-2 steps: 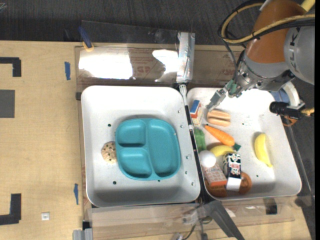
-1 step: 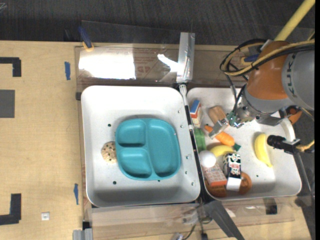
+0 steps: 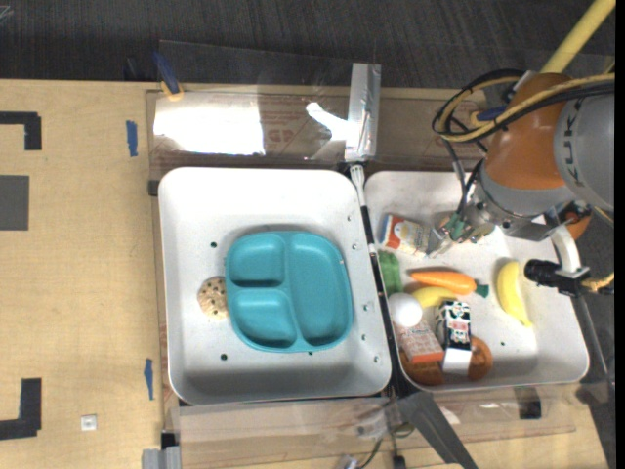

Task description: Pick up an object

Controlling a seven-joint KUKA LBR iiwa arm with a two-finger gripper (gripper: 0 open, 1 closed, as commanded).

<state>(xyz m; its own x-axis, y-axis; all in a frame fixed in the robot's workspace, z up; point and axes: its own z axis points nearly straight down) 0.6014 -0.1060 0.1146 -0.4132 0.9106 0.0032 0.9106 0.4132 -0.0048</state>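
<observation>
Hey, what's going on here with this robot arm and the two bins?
A grey and orange robot arm reaches in from the right over the right bin. Its claw sits low at the back of that bin's toy food, near a small carton, with a carrot and banana in front. Nothing is visibly held. The left bin holds a teal divided plate and a cookie.
</observation>
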